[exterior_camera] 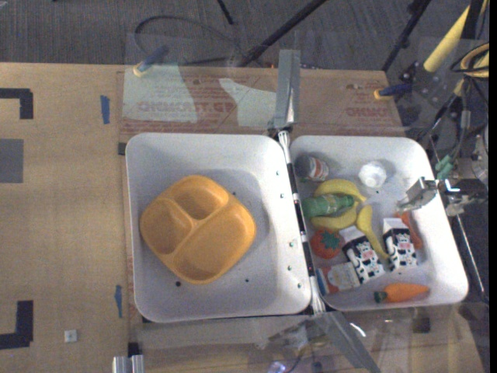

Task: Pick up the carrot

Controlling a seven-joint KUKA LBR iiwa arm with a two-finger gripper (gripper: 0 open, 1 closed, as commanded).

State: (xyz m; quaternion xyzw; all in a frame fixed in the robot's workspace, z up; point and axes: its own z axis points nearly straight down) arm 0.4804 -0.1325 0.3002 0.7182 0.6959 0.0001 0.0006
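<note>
While idle: carrot (402,292) below tool (417,196).

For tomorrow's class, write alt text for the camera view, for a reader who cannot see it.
A carrot lies at the near edge of the right bin, beside two milk cartons, with the gripper above the bin's right side. The left bin holds a yellow divided plate.

A matt yellow plastic plate (197,229) lies in a smooth white bin (155,290).

A wooden bench (62,231) carries 2 white bins side by side: the left bin (147,286) and the right bin (439,278).
</note>
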